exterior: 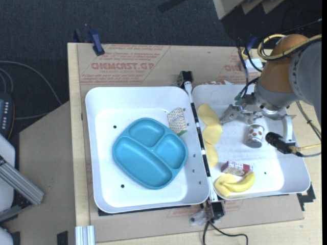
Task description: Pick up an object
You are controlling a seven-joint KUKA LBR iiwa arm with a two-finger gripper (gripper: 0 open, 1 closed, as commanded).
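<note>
Can (pixel 255 135): you see it small, patterned, upright in the right bin.
Banana (pixel 235 183): yellow, along that bin's front edge.

Open floor lies mid right bin (pixel 286 180); yellow pieces (pixel 209 131) crowd its left wall, banana (pixel 234 184) the front, small can (pixel 255 135) near centre.

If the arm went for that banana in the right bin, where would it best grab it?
Probably at the middle of the banana, coming straight down from above. It lies flat on the bin floor near the front wall, curving upward at both ends, so fingers closing across its narrow width fit best. A small red-and-white packet lies against its upper side, crowding that edge.
</note>
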